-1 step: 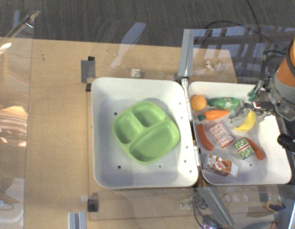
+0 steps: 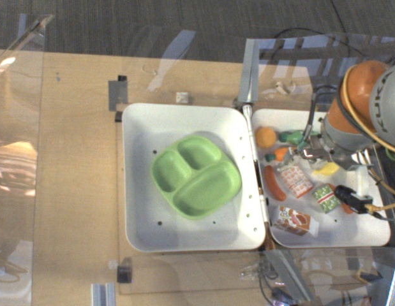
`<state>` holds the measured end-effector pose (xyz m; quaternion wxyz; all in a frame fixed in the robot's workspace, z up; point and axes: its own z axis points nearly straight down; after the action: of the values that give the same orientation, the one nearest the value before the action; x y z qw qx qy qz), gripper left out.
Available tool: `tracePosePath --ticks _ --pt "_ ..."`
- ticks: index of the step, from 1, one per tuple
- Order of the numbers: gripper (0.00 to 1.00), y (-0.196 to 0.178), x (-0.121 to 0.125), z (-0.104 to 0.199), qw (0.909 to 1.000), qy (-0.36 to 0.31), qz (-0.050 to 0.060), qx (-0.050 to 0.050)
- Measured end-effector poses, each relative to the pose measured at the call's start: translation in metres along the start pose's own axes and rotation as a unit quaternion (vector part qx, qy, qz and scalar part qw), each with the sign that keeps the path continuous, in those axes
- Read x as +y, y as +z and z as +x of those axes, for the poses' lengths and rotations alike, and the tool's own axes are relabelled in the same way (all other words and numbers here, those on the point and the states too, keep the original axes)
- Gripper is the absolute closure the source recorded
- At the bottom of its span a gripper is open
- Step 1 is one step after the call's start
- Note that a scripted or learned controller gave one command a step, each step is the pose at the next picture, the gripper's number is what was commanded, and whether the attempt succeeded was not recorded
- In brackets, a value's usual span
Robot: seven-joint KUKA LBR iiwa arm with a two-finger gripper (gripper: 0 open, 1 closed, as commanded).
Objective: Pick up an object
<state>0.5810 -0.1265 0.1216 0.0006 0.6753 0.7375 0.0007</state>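
Observation:
My gripper hangs low over the far middle of the right bin. Just left of it lie a small orange piece and a green item. An orange ball rests in the far left corner. A yellow item lies right beside the gripper, on its near side. Nearer the front are a red sausage, a red-and-white packet, a small green carton and a red carton. I see nothing held.
The left bin holds a green divided plate at its centre. A metal divider stands behind the gap between the bins. The arm's orange band and wrist cover the far right of the right bin.

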Motion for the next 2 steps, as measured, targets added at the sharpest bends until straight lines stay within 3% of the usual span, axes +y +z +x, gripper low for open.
tracePosePath --ticks 1,2 --pt "0.0 0.028 0.041 0.033 0.9976 0.069 -0.008 -0.002" --pt "1.0 0.015 0.044 0.033 0.9976 0.068 -0.013 -0.004"
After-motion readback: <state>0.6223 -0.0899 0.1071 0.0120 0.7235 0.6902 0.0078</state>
